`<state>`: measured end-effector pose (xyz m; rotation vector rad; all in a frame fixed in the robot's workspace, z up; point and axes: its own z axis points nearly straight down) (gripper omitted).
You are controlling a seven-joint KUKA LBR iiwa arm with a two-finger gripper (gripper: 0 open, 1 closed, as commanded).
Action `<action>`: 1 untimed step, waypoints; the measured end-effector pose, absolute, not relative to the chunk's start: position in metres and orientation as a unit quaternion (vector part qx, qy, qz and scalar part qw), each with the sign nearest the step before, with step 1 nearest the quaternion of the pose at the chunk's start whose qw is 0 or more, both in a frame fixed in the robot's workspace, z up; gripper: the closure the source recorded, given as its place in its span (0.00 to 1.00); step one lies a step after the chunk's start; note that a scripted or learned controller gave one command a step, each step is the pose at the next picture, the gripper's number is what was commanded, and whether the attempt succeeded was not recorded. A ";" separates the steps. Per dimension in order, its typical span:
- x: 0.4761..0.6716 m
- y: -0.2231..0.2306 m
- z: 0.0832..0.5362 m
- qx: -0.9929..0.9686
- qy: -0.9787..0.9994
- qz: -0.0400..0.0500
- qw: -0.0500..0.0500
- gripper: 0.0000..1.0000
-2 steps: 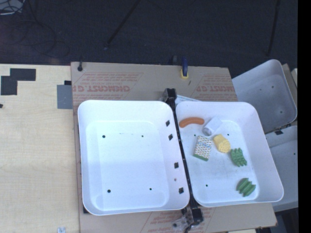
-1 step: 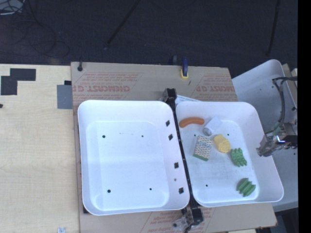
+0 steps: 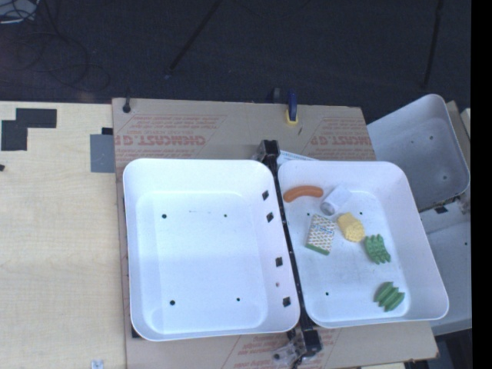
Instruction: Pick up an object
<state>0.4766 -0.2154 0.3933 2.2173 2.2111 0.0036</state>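
Brown board (image 3: 231,129) under the bins: red printed lettering, repeated, upside down. Not clearly legible. No other readable text.

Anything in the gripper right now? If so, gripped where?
Cannot be told from this frame. All visible objects lie loose in the right bin: orange sausage, grey cylinder, patterned block, yellow piece, two green pieces.

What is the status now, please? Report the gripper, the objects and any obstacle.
Right bin holds orange sausage, grey piece, patterned block, yellow piece, two green pieces. Nothing picked up yet. Patterned block and yellow piece crowd together.
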 end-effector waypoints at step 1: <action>0.476 -0.214 0.464 0.707 0.707 0.001 0.003 1.00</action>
